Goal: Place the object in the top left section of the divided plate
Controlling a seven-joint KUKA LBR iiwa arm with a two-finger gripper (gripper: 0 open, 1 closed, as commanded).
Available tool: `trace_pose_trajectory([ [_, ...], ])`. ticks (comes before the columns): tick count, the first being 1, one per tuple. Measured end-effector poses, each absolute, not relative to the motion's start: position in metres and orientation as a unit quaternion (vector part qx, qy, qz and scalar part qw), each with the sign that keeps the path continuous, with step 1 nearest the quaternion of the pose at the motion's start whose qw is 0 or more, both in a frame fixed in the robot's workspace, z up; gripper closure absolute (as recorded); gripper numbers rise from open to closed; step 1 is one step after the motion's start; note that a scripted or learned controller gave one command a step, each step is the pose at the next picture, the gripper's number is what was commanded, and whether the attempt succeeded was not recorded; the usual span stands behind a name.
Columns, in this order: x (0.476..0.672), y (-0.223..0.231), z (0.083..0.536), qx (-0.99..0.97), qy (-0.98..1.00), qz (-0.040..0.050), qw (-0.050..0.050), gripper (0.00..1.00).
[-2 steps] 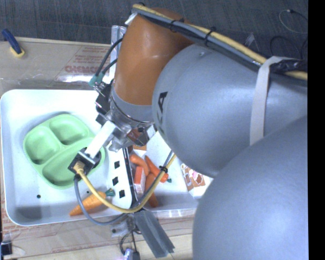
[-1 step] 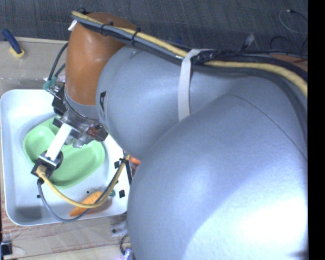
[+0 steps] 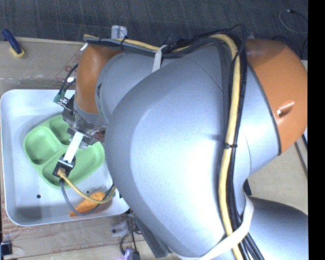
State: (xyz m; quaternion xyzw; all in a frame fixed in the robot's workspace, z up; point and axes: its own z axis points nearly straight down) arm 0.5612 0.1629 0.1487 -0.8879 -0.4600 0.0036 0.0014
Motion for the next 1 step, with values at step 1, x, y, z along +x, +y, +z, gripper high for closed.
trace_pose_trajectory([
  [1, 0.5318, 0.1442, 0.1876, -0.869, -0.494, 0.0033, 0.002, 1.00],
])
